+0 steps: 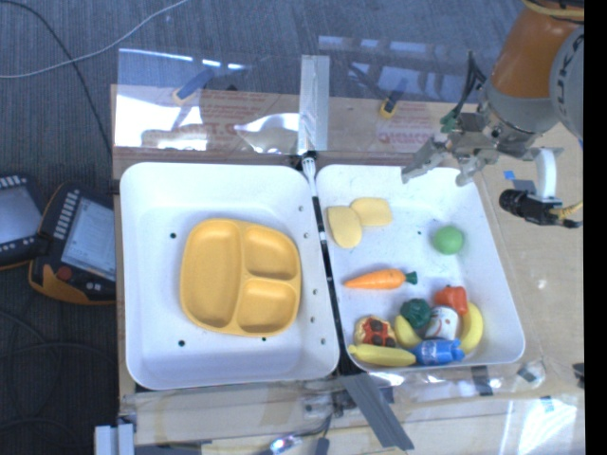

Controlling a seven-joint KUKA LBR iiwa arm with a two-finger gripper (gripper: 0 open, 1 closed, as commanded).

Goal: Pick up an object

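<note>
My gripper [442,171] hangs over the far rim of the right bin [503,282], open, with nothing between its fingers. Below it in that bin lie two pale yellow pieces [357,219], a green ball [449,240] and an orange carrot [377,279]. Crowded into the near corner are a dark green broccoli [414,313], a red pepper [451,300], a yellow banana [472,328], a second long yellow piece [384,354], a blue can [438,352] and a small red and yellow item [374,330]. The green ball is the nearest thing to the gripper.
A yellow divided plate [240,276] lies in the left bin [152,254]. A raised divider [322,254] runs between the two bins. A handheld control pendant [81,245] sits on the floor to the left, beyond the bench.
</note>
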